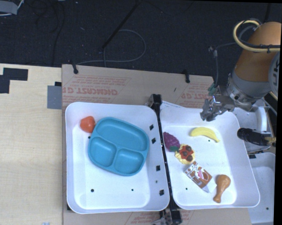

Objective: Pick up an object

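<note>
Gripper above right bin's far edge, fingers unclear. Banana just below, lying sideways, ends curving down. Drumstick near front right corner, tilted.

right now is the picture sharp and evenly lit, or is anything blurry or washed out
Camera view: light is fairly even, with the white bins bright but not blown out; the blue tray and banana read clearly, with faint shadows; the gripper looks soft and slightly blurred; the floor at the top is dark, with cables barely visible.
</note>
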`<action>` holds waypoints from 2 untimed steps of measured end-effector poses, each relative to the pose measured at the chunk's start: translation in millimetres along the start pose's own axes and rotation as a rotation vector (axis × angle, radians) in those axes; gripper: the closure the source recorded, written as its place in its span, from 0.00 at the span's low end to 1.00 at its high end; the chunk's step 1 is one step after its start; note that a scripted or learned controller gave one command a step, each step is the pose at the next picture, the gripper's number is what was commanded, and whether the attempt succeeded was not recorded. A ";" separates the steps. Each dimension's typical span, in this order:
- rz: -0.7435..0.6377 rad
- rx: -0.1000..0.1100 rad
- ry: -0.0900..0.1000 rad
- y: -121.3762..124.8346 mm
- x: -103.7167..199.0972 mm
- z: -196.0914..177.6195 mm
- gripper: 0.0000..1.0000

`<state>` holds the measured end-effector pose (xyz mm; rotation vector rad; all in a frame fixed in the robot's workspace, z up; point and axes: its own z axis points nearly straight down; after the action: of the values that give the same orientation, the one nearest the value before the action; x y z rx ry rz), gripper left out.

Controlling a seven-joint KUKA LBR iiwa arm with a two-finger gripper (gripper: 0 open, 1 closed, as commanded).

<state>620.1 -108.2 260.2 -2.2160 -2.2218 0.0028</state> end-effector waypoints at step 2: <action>-0.001 0.001 0.000 -32.4 108.1 2.3 1.00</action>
<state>587.5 -0.1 258.2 -2.2145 -2.2220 0.0046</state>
